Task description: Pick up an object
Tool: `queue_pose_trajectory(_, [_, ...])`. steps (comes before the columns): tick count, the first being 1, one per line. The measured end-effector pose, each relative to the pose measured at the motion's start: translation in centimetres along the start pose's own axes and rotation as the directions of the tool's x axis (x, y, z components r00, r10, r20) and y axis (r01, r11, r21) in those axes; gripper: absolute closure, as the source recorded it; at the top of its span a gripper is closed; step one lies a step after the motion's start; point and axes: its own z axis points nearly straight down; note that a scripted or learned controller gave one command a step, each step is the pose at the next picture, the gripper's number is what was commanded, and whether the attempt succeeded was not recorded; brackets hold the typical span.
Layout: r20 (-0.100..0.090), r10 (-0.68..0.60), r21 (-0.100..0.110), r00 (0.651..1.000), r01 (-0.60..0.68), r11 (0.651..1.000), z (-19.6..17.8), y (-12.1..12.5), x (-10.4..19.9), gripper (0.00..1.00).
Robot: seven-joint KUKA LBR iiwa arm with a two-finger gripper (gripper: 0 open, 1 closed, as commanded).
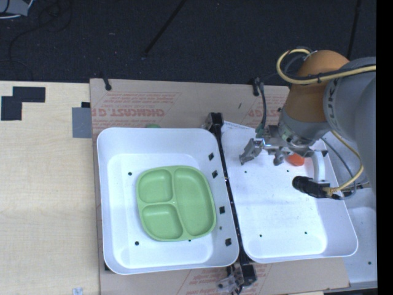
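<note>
On a pale wooden bench [43, 195], cardboard [159, 106] under two white bins [113, 165], end effector [263, 151] seemingly open, empty.

Red printing on the cardboard sheet [161, 105] under the bins, upside down and mirrored from here, too faint to read with certainty. More red lettering along its front edge, likewise illegible. No other readable text.

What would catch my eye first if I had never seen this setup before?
Probably the pale green divided plate, lying flat in the middle of the left white bin. Next, the grey arm with its orange band reaching in from the right, its gripper over the far part of the right bin, beside a small orange object.
</note>
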Motion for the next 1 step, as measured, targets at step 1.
queue_pose_trajectory(1, [0.0,0.001,-0.001,1.0,-0.001,1.0,4.41,-0.19,-0.36,0.0])
